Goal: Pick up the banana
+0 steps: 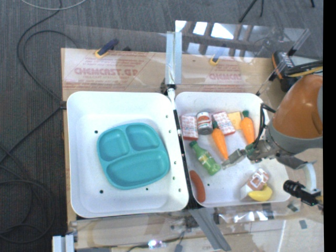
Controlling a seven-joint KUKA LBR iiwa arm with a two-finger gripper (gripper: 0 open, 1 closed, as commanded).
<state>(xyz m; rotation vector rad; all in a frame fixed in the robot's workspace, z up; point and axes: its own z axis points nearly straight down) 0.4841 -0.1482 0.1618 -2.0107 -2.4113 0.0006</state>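
The yellow banana (261, 194) lies in the front right corner of the right bin (220, 195), just below a small brown-and-white box (257, 180). My gripper (233, 159) hangs low over the middle of that bin, pointing left. It is up and to the left of the banana, apart from it, and close to the green bottle (205, 158) and an orange carrot (219, 143). I see nothing between its tips.
The right bin also holds a second carrot (247, 128), a can (204, 122), two red-and-white cartons (188, 127) (224, 122), a yellow wedge (234, 118) and a red sausage (198, 186). A teal divided plate (134, 154) sits in the left bin (84, 193).
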